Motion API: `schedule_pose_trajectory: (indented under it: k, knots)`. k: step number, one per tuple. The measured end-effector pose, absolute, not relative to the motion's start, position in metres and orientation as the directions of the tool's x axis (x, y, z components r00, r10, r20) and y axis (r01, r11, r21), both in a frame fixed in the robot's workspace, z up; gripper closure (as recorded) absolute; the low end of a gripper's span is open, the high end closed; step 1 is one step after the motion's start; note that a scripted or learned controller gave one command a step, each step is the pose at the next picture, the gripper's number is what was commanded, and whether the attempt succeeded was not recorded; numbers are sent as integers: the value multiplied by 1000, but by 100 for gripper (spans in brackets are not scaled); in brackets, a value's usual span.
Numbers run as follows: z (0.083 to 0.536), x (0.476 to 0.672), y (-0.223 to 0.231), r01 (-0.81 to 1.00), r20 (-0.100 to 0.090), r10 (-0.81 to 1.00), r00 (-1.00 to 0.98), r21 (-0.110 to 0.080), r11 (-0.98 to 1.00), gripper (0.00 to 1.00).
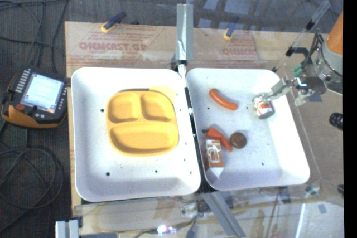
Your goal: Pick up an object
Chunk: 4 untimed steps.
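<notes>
The right bin (290, 167) holds an orange-red sausage (223, 99), a small orange carrot-like piece (219, 138), a brown round piece (238, 140) and a brown packet (213, 154) by the bin's left wall. A small silver and red object (264, 108) lies near the bin's right side. My gripper (270, 96) reaches in from the right, low over the bin, and its tip is right at that silver and red object. Whether the object is gripped is too small to make out.
The left bin (89, 175) carries a yellow divided tray (143, 121). A teach pendant (36, 98) lies on the floor to the left. A metal post (184, 33) stands behind the two bins, with clamps on the bench's back edge.
</notes>
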<state>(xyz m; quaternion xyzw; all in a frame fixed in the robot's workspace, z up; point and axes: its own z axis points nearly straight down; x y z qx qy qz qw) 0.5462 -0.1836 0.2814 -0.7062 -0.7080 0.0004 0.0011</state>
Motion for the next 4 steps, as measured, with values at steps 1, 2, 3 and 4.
schedule_pose_trajectory:
  k: [1, 2, 3, 4]
  knots:
    - [163, 582, -203, 997, 0, 997, -83, -3, 83, 0]
    - [94, 602, -206, 991, 2, 991, -131, 0, 131, 0]
    - [102, 602, -205, 991, 4, 991, -132, 0, 132, 100]
    - [190, 641, -183, 990, -4, 990, 139, -2, -139, 100]
